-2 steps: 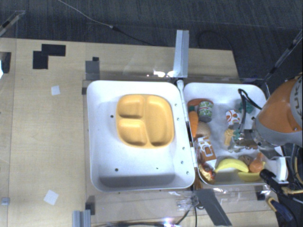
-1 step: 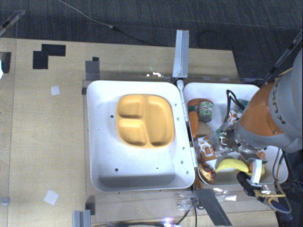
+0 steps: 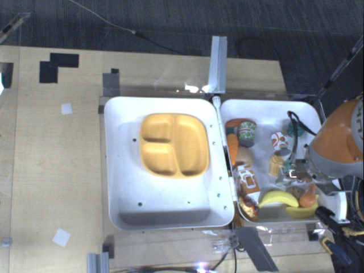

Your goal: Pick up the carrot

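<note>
yellow tray [image 3: 172, 144] sitting in the left bin [image 3: 122, 203], carrot [image 3: 232, 148] lying along the right bin's [image 3: 310, 111] left wall, banana [image 3: 278, 198] at its near edge, gripper [image 3: 294, 174] low just right of the clutter, can't tell its grip

Yellow divided plate [image 3: 172, 144] in left bin [image 3: 122, 169]

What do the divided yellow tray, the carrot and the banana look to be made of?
The divided yellow tray looks like moulded plastic, matte: even colour, rounded compartment walls. The carrot by the right bin's left wall seems smooth plastic, likely a toy: flat uniform orange. The banana also appears plastic, slightly glossy: bright even yellow, no blemishes. None is certain at this resolution.
</note>
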